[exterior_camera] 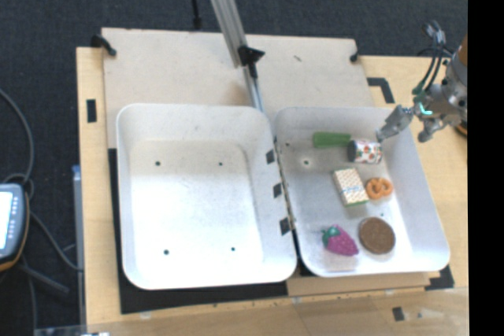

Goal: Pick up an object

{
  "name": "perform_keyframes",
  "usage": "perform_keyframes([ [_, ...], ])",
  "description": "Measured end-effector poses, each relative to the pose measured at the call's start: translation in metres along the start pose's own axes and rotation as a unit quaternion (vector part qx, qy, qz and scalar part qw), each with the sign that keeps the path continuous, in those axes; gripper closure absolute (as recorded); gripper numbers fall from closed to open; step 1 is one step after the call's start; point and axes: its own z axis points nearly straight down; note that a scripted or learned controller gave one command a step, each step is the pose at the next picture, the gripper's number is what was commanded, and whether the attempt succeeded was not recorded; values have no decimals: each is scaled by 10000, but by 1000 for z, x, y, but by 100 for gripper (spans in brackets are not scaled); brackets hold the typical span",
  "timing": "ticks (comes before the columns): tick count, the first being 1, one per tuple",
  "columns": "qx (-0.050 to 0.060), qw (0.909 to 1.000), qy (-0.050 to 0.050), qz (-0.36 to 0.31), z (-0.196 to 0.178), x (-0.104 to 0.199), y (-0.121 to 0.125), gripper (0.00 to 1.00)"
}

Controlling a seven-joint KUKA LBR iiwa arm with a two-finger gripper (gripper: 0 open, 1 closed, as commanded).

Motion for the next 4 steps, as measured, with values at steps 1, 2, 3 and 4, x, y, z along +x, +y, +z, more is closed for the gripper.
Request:
perform_keyframes([
  [1,-19,10000,-12,-10,-3,0,1,0],
  [2,13,10000,-6,13,58,-5,-5,0],
  [3,9,10000,-7,17,117,-5,2,0],
  [4,-40,10000,-11,29,166,-7,4,0],
])
